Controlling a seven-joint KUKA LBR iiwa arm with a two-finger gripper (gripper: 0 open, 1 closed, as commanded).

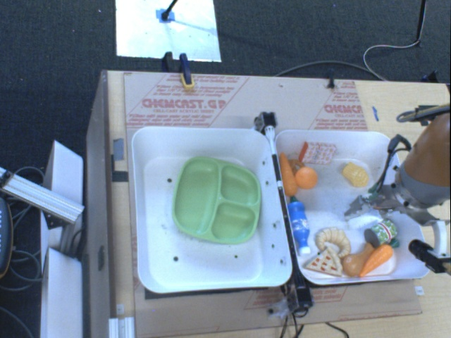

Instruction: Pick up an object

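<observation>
We start with the two shallow white plastic bins; the left bin [151, 259] carries a pale green moulded tray with four compartments [216, 200], smooth and matte, lying flat near its middle; the right bin [331, 138] carries the small toy foods.

The grey arm with its orange band [428, 157] reaches in over the right bin's right side, and its gripper [366, 206] sits low above the bin floor; the metal parts at its tip blur together, so whether it is released or clenched we cannot tell.

The relation that matters, as we judge it: the nearest candidate is the small round green-and-white object [385, 231], just below and slightly right of the tip; the orange carrot-shaped toy [378, 258] lies a little further down, its long axis slanting up to the right.

Further left we see a blue and white bottle [298, 224] lying along the divider, a ridged tan croissant shape [332, 239], a glossy orange ball [306, 178], a bumpy yellow corn piece [356, 174], and a red-and-white wedge [325, 263].
</observation>
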